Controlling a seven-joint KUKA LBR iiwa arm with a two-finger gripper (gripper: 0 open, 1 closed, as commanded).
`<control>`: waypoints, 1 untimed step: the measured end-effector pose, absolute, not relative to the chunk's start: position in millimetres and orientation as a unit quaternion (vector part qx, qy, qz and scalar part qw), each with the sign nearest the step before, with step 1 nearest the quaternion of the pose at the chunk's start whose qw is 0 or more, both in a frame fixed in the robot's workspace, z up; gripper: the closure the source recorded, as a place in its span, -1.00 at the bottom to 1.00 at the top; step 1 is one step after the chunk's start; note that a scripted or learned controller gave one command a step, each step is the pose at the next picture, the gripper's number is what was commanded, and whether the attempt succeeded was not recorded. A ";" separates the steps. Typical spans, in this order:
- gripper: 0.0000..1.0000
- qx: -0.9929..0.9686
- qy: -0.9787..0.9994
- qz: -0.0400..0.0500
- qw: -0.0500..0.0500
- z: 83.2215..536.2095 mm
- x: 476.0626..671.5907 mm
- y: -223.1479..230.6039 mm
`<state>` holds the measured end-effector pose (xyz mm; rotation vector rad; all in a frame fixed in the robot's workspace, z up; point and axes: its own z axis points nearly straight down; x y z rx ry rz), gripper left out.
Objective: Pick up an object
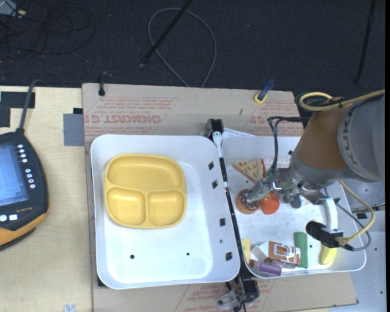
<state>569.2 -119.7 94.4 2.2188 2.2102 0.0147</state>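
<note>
I hover my gripper low in the right bin over a small orange ball beside a brown disc — jaws' state I cannot tell — and judge the ball light, smooth, likely to roll, best pinched across its middle.

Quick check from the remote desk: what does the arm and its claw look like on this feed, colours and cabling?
The arm is a thick, rounded grey tube with an orange-brown band above the wrist. A yellow cable loops near the band and dark cables run down beside it. The claw is a small assembly of grey and black metal parts at the end of the wrist.
</note>
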 end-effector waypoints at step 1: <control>1.00 0.709 0.706 0.004 0.003 104.9 571.2 -120.1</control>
